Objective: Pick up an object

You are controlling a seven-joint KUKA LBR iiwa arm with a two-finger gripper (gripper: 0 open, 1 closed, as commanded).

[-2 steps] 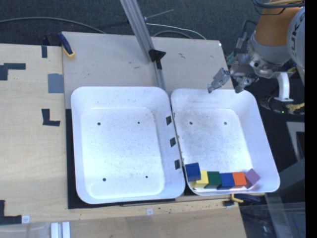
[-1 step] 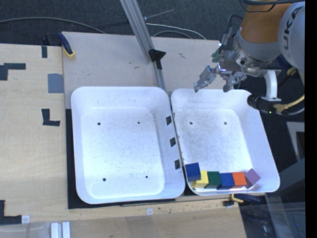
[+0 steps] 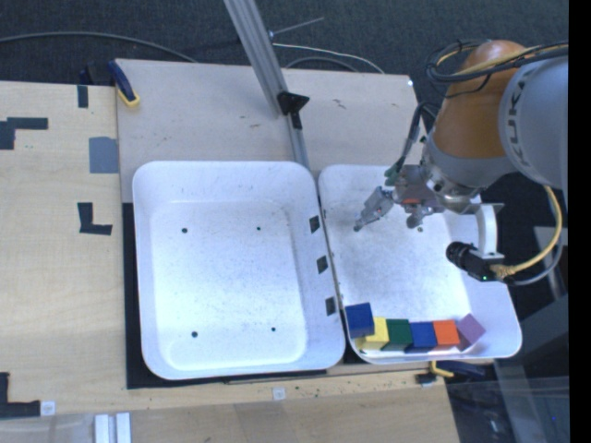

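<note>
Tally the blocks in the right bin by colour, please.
Blue blocks: 2
Yellow block: 1
Green block: 1
Orange block: 1
Purple block: 1
Total: 6, all along the right bin's near edge.

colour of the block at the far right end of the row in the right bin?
Light purple block, at the near edge of the right bin; clearest in the camera view.

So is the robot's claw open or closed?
Open. The gripper hangs over the right bin with its fingers spread apart and nothing between them. The blocks sit along the near edge.
</note>
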